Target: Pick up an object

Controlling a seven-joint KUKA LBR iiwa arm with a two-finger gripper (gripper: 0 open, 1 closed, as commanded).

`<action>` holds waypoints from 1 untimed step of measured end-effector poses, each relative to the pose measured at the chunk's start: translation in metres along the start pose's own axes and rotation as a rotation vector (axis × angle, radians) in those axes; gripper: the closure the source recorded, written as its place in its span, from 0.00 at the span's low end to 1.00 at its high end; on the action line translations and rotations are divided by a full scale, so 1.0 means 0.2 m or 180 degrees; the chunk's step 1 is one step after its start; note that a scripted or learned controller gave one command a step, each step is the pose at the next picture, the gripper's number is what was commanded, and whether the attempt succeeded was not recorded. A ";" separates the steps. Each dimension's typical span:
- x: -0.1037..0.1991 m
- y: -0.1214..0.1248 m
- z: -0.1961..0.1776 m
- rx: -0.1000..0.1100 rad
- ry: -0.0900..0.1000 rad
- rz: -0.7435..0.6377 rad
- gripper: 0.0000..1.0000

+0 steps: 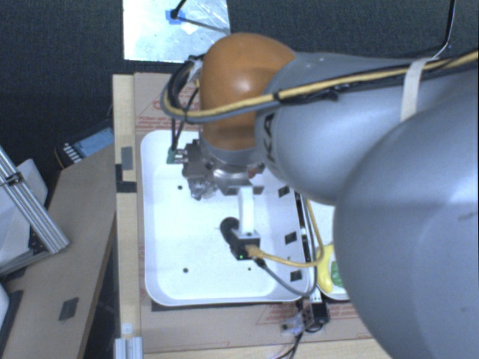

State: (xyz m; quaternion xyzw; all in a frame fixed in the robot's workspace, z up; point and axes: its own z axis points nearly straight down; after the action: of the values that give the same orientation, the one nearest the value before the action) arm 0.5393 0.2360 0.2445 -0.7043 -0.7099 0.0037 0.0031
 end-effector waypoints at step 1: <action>-0.01 0.29 0.36 -0.0034 0.0000 0.0025 1.00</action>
State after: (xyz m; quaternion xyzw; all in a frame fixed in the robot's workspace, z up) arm 0.5972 0.2337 0.1721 -0.7071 -0.7072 -0.0002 -0.0006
